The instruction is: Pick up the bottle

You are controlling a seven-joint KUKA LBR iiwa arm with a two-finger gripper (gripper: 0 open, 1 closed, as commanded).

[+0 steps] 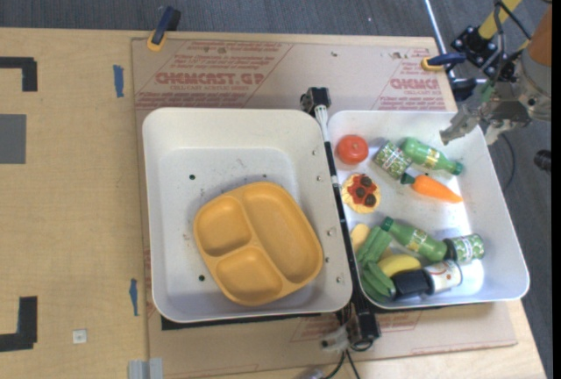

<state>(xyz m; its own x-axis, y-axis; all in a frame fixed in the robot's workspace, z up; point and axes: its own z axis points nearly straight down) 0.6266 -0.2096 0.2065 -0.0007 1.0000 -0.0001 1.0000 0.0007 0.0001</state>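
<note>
Here we see the gripper above the right bin's far right edge, fingers spread (nothing between them), the green bottle lying just left of it, beside the carrot and tomato.

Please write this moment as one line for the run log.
gripper: above right bin's far right corner, holding nothing | green bottle: lying in right bin beside carrot | yellow tray: in left bin | pick: not yet done
</note>
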